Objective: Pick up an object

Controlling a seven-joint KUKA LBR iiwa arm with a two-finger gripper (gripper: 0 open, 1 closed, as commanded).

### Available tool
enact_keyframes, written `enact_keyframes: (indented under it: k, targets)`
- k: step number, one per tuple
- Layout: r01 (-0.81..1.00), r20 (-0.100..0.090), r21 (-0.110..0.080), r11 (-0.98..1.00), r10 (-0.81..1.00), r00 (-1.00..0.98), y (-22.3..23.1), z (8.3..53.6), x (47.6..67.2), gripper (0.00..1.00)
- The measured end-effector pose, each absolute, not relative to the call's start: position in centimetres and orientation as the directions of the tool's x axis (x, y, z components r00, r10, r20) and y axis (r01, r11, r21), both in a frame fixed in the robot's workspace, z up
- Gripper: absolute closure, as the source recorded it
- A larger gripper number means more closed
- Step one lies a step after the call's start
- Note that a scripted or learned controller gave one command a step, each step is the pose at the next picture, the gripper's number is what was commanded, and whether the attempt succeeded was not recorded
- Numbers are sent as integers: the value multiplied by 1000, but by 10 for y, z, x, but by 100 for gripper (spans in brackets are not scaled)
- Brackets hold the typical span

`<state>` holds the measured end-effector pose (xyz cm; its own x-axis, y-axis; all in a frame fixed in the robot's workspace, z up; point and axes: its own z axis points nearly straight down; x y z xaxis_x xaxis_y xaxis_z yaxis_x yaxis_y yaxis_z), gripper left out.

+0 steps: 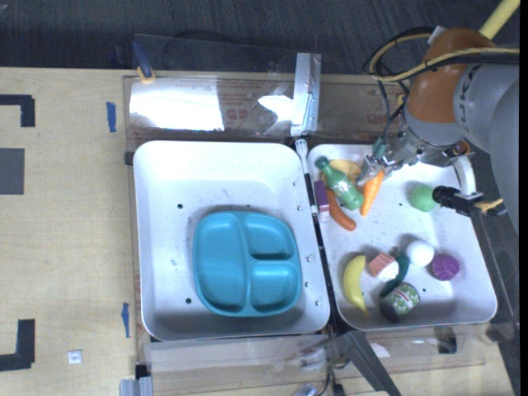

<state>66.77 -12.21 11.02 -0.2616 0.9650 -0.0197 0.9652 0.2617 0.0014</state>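
Observation:
My gripper [381,165] hangs over the back of the right bin [474,246]. An orange carrot [370,194] slants down from it, its upper end between the fingers, so the gripper is shut on it. Just left of the carrot lie a green bottle [343,187], a yellow piece [346,169] and an orange-red sausage-like piece [341,214].
Also in the right bin are a green ball [422,198], a white egg [420,254], a purple item [445,266], a banana [353,281], a pink-and-white block [381,264] and a green can [401,300]. The left bin [165,180] holds a blue divided plate [246,262].

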Motion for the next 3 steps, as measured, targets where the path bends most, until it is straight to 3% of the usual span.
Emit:
enact_keyframes:
  k: [1,2,3]
  targets:
    - [965,-2,11,260,965,-260,-32,208,669,100]
    - [973,-1,6,230,973,-230,-3,214,668,100]
    - [963,0,0,268,963,-268,6,222,644,100]
